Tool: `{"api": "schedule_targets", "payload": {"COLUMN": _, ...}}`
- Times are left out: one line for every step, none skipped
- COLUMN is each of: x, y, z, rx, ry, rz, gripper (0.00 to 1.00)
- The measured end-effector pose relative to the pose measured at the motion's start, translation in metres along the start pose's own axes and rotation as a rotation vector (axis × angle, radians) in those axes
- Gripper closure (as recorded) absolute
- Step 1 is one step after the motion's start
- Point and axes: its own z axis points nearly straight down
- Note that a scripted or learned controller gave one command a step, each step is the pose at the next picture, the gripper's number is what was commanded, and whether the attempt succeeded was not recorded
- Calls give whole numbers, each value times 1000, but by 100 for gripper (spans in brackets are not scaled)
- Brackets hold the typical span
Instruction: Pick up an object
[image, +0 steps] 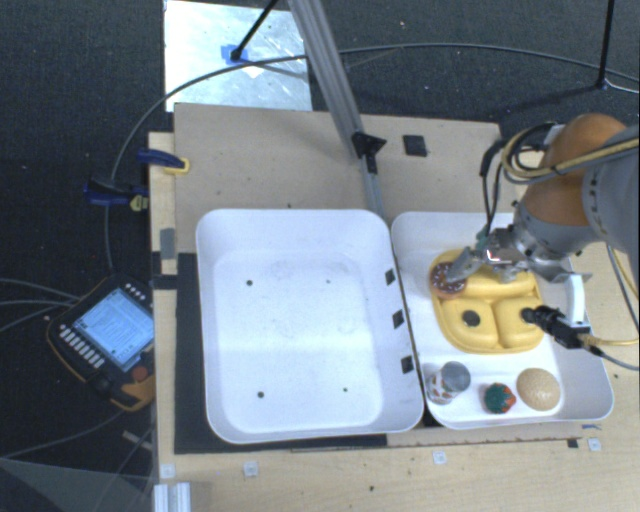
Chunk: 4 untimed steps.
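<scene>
The right bin (598, 385) holds a big yellow moulded toy (490, 312) in its middle. A small pink and brown ring-shaped item (446, 284) lies against the toy's upper left corner. Along the bin's front edge sit a small grey cup-like piece (454, 379), a green and red ball (499, 398) and a tan egg-shaped object (538, 388). My gripper (468, 266) hangs low over the toy's upper left part, right beside the ring-shaped item. Whether it touches either one is hidden by the wrist.
The left bin (215, 400) stands beside the right one, with black clips (398, 320) along the shared rim. A slanted metal pole (335, 80) crosses the back of the bench. A black plug with a yellow cable (556, 326) hangs from the arm over the toy's right side.
</scene>
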Motion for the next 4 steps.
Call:
{"api": "schedule_targets", "payload": {"x": 8, "y": 5, "z": -14, "rx": -8, "ry": 12, "rz": -8, "gripper": 100}}
{"api": "schedule_targets", "payload": {"x": 3, "y": 12, "z": -60, "rx": 7, "ry": -3, "rz": 0, "gripper": 100}}
{"api": "schedule_targets", "payload": {"x": 5, "y": 22, "z": -107, "rx": 6, "ry": -2, "rz": -1, "gripper": 100}}
{"api": "schedule_targets", "payload": {"x": 9, "y": 28, "z": -153, "rx": 7, "ry": -2, "rz": -1, "gripper": 100}}
